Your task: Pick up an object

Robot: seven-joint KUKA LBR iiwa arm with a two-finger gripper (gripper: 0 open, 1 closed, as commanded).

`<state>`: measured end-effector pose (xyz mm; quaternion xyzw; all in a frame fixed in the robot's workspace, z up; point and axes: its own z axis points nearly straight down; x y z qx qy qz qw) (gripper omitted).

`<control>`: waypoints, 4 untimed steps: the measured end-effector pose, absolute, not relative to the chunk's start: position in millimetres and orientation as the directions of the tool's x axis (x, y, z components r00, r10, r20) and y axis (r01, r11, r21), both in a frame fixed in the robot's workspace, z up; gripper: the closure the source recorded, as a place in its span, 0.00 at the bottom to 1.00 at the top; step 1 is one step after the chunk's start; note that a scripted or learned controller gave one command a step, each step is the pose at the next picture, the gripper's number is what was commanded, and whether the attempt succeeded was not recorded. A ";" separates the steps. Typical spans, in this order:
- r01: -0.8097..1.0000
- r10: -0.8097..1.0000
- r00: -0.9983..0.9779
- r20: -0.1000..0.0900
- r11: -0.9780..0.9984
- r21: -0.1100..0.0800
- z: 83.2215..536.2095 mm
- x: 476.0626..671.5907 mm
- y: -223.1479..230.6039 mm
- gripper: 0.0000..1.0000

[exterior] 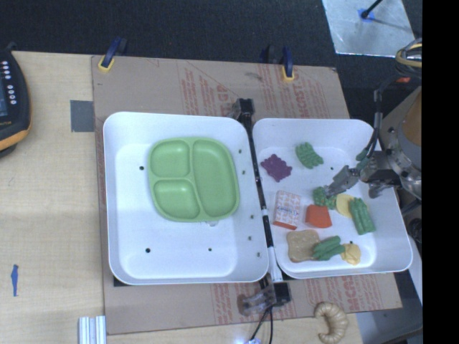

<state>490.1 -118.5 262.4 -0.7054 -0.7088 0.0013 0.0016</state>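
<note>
Nearest you, a tan croissant-like piece (332,320) lies on the cardboard below the 2 bins. In the left bin (129,249) you see a green 3-section plate (193,178); the right bin (391,253) holds the toy foods, among them a purple piece (276,167), an orange block (318,216) and green pieces. The gripper (338,185) hangs over the right bin's green piece (322,196), and you cannot tell how wide it stands or whether it grips anything.

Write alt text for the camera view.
The robot's hand reaches from the right into the right bin, low among small toy foods. The left bin holds a green divided plate. Both bins sit on cardboard on a wooden bench.
</note>
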 end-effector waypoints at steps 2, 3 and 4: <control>1.000 1.000 -0.002 0.003 0.002 0.000 90.2 505.7 -120.2 0.00; 1.000 1.000 -0.007 -0.001 0.007 0.005 107.4 508.0 -122.9 1.00; 1.000 1.000 -0.013 0.002 0.013 0.010 197.6 570.6 -51.9 1.00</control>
